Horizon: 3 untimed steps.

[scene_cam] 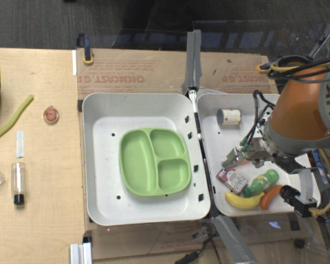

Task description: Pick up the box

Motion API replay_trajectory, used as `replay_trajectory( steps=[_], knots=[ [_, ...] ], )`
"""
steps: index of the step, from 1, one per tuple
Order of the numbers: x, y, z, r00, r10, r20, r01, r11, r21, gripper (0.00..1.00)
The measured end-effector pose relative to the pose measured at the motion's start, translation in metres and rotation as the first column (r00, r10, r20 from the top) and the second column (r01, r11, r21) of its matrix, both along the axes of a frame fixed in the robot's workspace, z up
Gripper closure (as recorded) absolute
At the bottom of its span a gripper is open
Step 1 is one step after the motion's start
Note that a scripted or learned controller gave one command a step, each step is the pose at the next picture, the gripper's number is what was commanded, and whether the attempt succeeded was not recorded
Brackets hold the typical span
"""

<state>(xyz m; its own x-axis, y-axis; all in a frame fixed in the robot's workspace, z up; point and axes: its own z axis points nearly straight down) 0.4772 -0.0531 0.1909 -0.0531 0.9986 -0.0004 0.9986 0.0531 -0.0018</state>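
Fingers point(231, 160) of the gripper point(237, 157) point left over the right bin point(209, 110); whether they are apart or together I cannot tell. Just near of them lies the box point(232, 179), beside a green bottle point(261, 182) and a banana point(242, 201).

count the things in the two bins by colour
green: 2, divided plate and bottle
yellow: 1, banana
orange-red: 1, carrot-like piece
pink-purple: 1, box
white: 1, roll
total: 6
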Motion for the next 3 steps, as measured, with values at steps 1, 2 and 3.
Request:
replay_trajectory(
  steps=[1,2,3],
  knots=[
    [0.000,-0.003,0.000,0.938,0.347,-0.001,-0.347,0.938,0.001,0.00],
    [0.001,0.018,0.000,0.996,0.087,0.001,-0.087,0.996,0.000,0.00],
    [-0.001,-0.058,-0.056,0.982,0.191,-0.002,-0.191,0.982,0.001,0.00]
  ],
)
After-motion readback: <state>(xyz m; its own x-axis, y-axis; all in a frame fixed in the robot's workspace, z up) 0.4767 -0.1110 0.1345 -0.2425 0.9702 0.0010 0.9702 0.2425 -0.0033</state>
